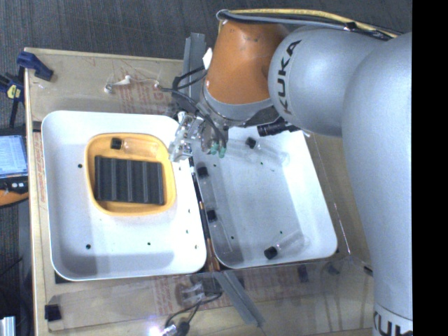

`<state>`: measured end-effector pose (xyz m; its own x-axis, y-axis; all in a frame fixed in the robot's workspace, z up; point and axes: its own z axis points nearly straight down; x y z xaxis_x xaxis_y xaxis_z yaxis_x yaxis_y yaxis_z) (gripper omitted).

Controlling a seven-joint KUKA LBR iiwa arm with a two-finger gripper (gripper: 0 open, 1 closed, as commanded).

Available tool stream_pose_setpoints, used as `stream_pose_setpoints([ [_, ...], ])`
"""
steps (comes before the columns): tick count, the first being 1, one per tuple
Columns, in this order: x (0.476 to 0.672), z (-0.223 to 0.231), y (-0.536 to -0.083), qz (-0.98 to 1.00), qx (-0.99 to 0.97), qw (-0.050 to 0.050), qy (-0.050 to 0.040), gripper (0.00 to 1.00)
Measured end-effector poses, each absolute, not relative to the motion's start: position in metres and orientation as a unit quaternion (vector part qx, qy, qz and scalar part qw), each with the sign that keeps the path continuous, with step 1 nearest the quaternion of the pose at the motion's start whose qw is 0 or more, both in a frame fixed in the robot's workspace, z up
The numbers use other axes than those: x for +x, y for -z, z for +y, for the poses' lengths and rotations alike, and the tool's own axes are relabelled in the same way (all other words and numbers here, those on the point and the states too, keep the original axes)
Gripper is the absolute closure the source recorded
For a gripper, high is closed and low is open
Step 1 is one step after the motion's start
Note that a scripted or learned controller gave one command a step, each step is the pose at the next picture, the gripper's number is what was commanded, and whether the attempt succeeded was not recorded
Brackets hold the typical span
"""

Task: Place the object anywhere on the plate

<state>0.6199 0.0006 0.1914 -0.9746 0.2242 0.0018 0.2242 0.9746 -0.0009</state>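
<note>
1. Arm (pixel 329 82): grey, orange band above wrist, reaching in from the right; bulk hanging over upper part of right bin and covering its far corner.
2. Left bin (pixel 70 250): white, shallow; holding the plate; floor otherwise bare apart from a few dark dots.
3. Right bin (pixel 308 208): white, shallow, just beside left bin, shared walls touching or nearly so; small dark bits scattered on floor; clear glinting piece with dark end near front right corner (pixel 283 246), identity uncertain.
4. Plate (pixel 129 170): yellow-orange rim, dark ribbed centre; lying flat in upper half of left bin; small dark item (pixel 116 144) on rim at upper left, too small to name.
5. Gripper (pixel 197 137): poised above the divide between bins, at plate's right edge; metallic fingers blurred and foreshortened; opening state not readable, cannot tell; nothing discernible between them.
6. Task object: not identifiable with confidence; possibly the item on the rim, possibly the clear piece in right bin.
7. Progress, judged: if rim item is the object, placement done; otherwise pick and transfer both outstanding; undecided.
</note>
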Motion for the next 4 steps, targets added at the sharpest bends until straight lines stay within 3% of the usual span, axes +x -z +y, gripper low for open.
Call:
stream_pose_setpoints([
  [1, 0.62, 0.0, -0.191, -0.994, -0.113, 0.001, -0.0004, 0.0],
  [2, 0.621, 0.001, -0.202, -0.994, -0.112, 0.0, -0.0009, 1.0],
  [3, 0.643, 0.023, -0.278, -0.998, -0.06, -0.001, -0.0001, 1.0],
  [4, 0.639, 0.038, -0.286, -0.996, 0.084, -0.002, -0.0001, 1.0],
])
